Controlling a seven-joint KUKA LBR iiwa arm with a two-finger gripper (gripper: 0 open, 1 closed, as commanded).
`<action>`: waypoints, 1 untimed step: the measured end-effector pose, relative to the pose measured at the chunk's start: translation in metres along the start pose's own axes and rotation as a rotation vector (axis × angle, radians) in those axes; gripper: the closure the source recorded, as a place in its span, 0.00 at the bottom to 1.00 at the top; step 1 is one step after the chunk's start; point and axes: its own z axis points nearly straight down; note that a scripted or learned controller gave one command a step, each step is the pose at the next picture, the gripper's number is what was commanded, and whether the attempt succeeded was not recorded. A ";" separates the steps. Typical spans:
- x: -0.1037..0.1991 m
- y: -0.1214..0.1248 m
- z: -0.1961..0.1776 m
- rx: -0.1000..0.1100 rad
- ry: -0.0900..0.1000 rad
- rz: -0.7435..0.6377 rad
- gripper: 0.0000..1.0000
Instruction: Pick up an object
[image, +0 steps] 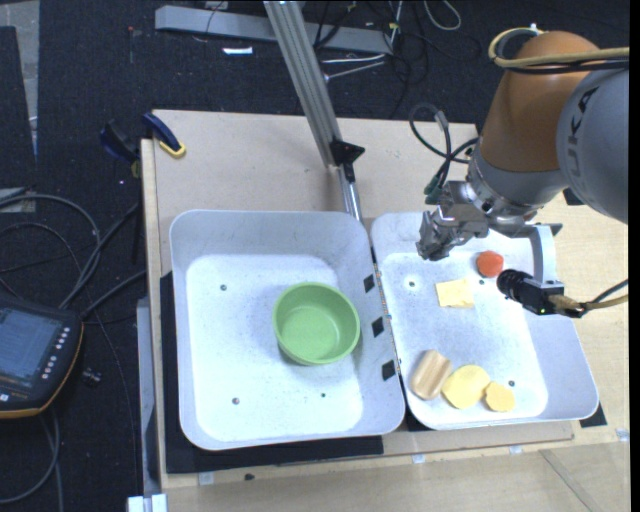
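Observation:
My gripper (436, 243) hangs over the far left corner of the right bin (560, 350), its dark fingers pointing down with nothing visible between them. A pale yellow cheese-like wedge (455, 293) lies just below and to the right of it. A small red-orange ball (489, 264) sits further right, near the bin's far side. Along the bin's near side lie a tan bread-like piece (431, 373), a yellow round piece (466, 386) and a smaller orange-yellow piece (500, 398).
The left bin (230, 290) holds a green bowl (317, 323) near its middle. A metal pole (312, 90) slants up from between the bins. A black part with cable (525, 288) hangs off the arm over the right bin. A tablet-like pendant (30, 355) lies at far left.

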 end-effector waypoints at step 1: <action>0.055 0.018 0.014 0.001 -0.001 0.000 1.00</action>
